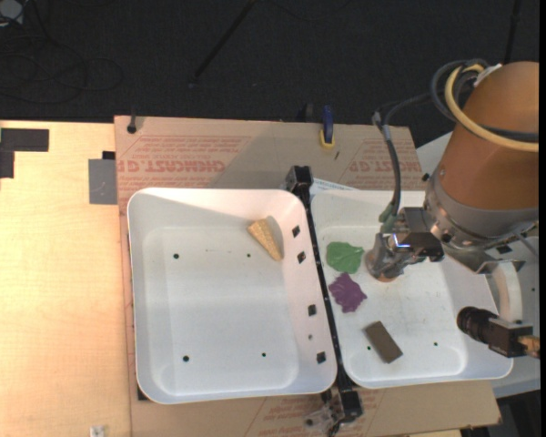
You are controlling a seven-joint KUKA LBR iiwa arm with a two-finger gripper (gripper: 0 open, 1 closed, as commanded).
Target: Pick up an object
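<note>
The pincer [382, 267] hung low inside the right bin [441, 371], just to the right of the green lump [344, 256] as the camera saw it. From that slanted view I could not tell whether the pincer was open or closed, nor whether it touched the lump. The grey arm [491, 167] with its orange band rose from the pincer, up and to the right of the green lump.

The green lump itself, crumpled and soft-looking, lay in the left part of the right bin, close to the wall that bin shared with its neighbour. Just nearer the camera than the green lump lay a purple piece [348, 291], ragged at its edges, close to the lump but apart from it. Farther toward the camera, and a little to the right of the green lump, a flat brown block [382, 341] lay tilted on the bin floor, well apart from the lump.

To the left of the green lump, across the shared wall, a tan wedge [267, 237] rested in the left bin [209, 344], near that bin's far right corner. Small black clips [311, 310] sat along the wall between the green lump and the wedge.

Both bins stood on a cardboard sheet [209, 157] with red lettering. A blue clamp [328, 127] stood on its far edge, well beyond the green lump. The pale wooden table [45, 289] stretched well to the left of the green lump.
</note>
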